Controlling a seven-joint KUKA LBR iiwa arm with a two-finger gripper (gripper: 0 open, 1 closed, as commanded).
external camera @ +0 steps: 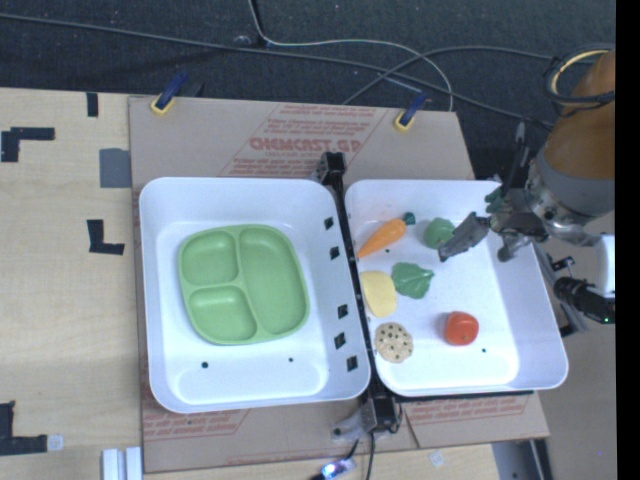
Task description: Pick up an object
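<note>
The hand is seen above the upper right part of the right bin, with its two dark fingers spread apart and nothing held between them. The nearest object, a rounded green piece, lies just to the left of the left finger, at the hand's own level in the view. A leafy green piece is placed below and left of it, with the carrot further left, its long axis slanted up to the right. A yellow piece, a cookie and a tomato are spread lower. The green divided plate is left in the left bin on the counter. Nothing is judged to block a short leftward descent.
</note>
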